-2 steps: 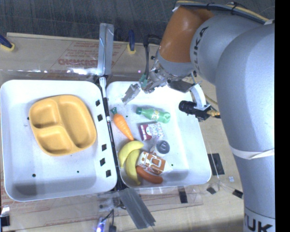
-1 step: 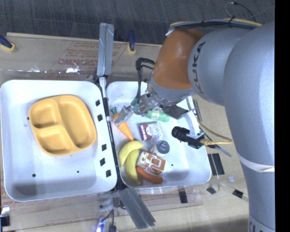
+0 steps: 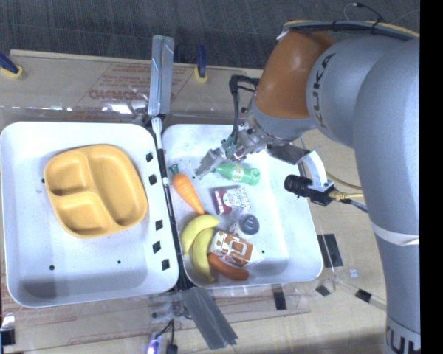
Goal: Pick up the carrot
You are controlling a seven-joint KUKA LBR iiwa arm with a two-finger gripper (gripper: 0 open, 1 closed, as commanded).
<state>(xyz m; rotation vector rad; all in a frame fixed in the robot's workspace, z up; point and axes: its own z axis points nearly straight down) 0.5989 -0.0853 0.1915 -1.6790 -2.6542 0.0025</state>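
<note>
Left bin (image 3: 18, 220): yellow tray (image 3: 94, 190). Right bin (image 3: 299, 260): carrot (image 3: 187, 190), bananas (image 3: 193, 243), bottle (image 3: 237, 172), apparently. Carrot lies diagonally, tip lower right. Gripper (image 3: 213, 158) empty, fingers parted.

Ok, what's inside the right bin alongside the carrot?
The right bin holds the carrot near its left wall, a banana, a green bottle, a small carton and a dark round lid. The gripper hangs over its top; whatever is beneath it is covered.
</note>
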